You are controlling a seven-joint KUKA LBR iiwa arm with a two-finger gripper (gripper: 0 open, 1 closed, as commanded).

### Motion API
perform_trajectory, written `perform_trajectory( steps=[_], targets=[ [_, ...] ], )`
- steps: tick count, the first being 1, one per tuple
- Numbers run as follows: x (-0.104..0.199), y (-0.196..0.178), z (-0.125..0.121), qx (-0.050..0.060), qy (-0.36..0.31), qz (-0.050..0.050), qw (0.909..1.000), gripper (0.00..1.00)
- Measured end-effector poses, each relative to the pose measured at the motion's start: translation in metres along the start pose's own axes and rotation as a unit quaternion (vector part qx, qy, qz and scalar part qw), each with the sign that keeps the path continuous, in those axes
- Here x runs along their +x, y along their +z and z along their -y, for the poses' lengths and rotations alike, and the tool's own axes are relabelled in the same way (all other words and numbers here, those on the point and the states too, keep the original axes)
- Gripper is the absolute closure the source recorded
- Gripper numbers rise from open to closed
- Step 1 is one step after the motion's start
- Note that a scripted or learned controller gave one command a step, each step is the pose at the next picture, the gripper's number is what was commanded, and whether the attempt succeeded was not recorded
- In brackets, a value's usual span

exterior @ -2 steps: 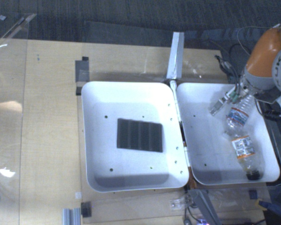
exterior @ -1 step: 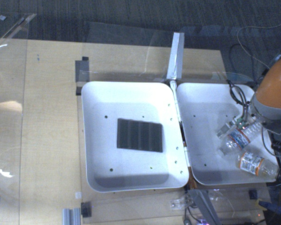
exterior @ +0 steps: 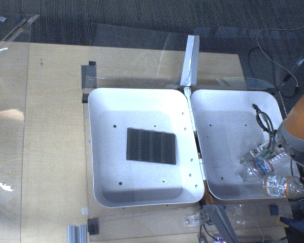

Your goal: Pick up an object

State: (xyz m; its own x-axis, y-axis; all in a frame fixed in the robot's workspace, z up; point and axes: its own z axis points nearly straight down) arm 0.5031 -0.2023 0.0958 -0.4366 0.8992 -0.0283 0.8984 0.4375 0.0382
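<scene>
Clear plastic bottles lie in the near right corner of the right bin (exterior: pixel 218 135): one bottle with a blue-and-white label (exterior: pixel 261 165) is tilted beside the arm, and a second, bottle with a white label (exterior: pixel 281 186), lies on its side over the bin's near rim, close to the first. A black cable (exterior: pixel 263 118) loops across the bin floor just behind them. The gripper (exterior: pixel 273 148) sits low over the tilted bottle, at the end of the grey arm with its orange band (exterior: pixel 301 115) coming in from the right; whether it is clenched, released or grasping the bottle cannot be told, since the wrist hides that part. The left bin (exterior: pixel 142 103) alongside holds a dark ribbed rectangular pad (exterior: pixel 151 146) lying flat near its middle, well apart from the bottles.
</scene>
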Motion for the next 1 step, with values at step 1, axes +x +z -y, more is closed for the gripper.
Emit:
perform_trajectory(
  steps=[1],
  targets=[
    [0.0004,-0.0111,-0.0034,-0.002,-0.001,0.0,1.0,1.0]
  ],
)
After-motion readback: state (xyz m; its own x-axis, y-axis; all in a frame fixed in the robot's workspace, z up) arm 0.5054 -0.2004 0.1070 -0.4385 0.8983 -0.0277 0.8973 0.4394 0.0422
